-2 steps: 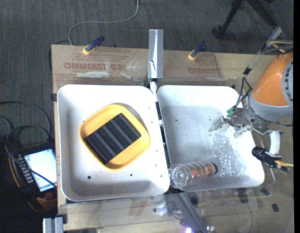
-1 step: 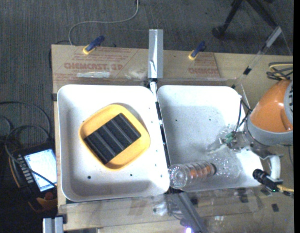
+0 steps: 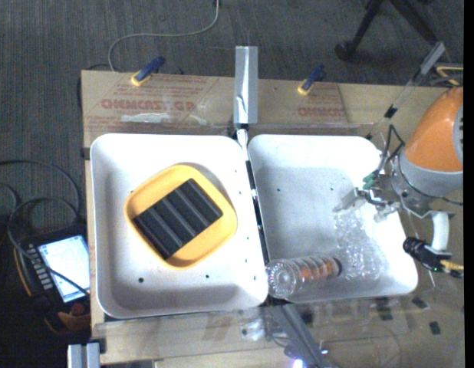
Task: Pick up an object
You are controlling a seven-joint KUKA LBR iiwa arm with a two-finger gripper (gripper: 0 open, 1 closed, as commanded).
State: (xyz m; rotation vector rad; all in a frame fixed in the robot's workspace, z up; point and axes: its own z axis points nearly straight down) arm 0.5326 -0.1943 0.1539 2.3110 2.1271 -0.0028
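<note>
A clear plastic bottle [image 3: 304, 273] lies on its side along the near wall of the right bin [image 3: 298, 175], long axis running left-right. The gripper [image 3: 369, 200] hovers above; its grip state cannot be told.

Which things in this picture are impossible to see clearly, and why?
- Gripper, camera view: fingers too small and blurred against the right bin to judge.
- Arm: cut off by the right edge.
- Clear bottle: contents blurred; transparent.
- Crinkled clear thing: transparent, shape unclear.
</note>
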